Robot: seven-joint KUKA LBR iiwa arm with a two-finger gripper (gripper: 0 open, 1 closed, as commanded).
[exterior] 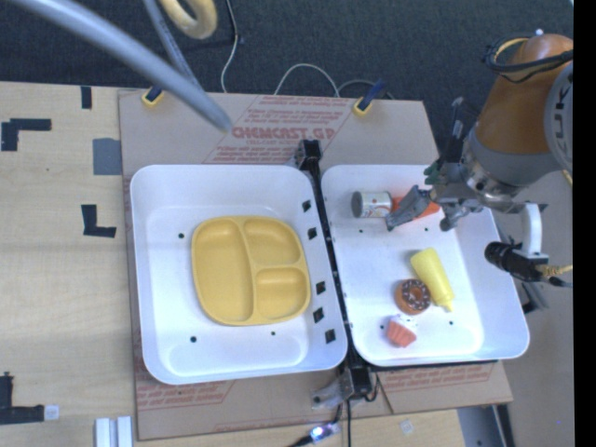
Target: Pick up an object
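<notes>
My gripper (430, 214) hangs over the far part of the right bin (503, 338), its two dark fingers spread open. A small orange object (422, 203) shows in the gap between them; whether they touch it I cannot tell. Just left of the gripper a silver can (371, 203) lies on its side. Nearer the front are a yellow squeeze bottle (434, 277), a brown donut (412, 296) beside it, and a small pink-and-white cupcake (400, 331).
The left bin (154, 250) holds a yellow divided plate (250, 269). A black divider (322, 250) runs between the bins. A grey pole (112, 40) slants across the top left. The arm's cables and a black fitting (510, 257) sit at the right bin's rim.
</notes>
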